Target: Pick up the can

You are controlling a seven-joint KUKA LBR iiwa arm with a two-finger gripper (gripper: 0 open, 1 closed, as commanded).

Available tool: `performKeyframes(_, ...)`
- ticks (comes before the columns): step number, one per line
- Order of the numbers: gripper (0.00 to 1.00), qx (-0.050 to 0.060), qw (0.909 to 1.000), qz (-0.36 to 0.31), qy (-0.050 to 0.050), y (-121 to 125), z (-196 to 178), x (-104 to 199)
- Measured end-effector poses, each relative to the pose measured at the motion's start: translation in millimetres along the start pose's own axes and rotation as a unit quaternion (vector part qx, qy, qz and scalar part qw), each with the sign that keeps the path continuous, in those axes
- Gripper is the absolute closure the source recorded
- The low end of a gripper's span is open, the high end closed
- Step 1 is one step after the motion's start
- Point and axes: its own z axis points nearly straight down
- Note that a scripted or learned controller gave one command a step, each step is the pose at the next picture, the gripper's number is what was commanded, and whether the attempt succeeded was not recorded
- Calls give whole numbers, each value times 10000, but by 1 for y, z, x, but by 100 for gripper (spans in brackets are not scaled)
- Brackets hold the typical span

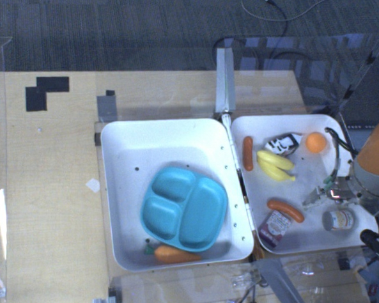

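Hovering at the right bin's (306,122) right side, my gripper (330,193) sits just above the can (339,220), with nothing visibly between it and the can; whether it is open I cannot tell. The can lies on its side near the bin's right wall, label up, right of a sausage (286,210) and a dark pouch (275,227). I judge it stiff, light and smooth, likely to roll. Closing across its round body at mid-length seems safest. The left bin (121,184) holds a blue tray (183,209).

Can (339,220) lies right of sausage (286,210) in right bin (310,244).
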Motion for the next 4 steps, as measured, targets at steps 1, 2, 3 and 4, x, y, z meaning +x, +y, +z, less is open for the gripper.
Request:
performKeyframes(1,0,27,9997,226,-13,20,-46,38)
performKeyframes(2,0,-18,9994,350,-13,2,2,8)
performKeyframes(3,0,29,9988,490,-15,-2,-29,0)
performKeyframes(4,0,-2,9987,508,-9,-1,1,4)
